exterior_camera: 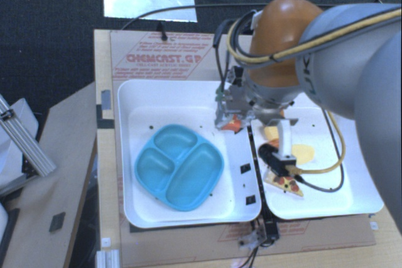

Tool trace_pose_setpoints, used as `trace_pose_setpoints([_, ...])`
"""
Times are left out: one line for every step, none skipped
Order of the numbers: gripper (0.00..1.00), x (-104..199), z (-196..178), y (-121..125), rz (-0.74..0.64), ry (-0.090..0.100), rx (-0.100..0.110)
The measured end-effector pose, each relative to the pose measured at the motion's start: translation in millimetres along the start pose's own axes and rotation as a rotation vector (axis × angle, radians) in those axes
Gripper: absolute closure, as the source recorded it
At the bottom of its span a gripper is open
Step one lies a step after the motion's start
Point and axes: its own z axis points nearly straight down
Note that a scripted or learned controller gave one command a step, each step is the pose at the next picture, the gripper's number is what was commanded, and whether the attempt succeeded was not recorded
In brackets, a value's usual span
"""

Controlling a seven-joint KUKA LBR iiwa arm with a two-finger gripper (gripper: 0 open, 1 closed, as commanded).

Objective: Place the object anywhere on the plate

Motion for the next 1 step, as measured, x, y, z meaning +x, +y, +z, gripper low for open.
trace_pose_setpoints([0.0,-2.4,0.2,0.6,0.005,-0.001,-0.001])
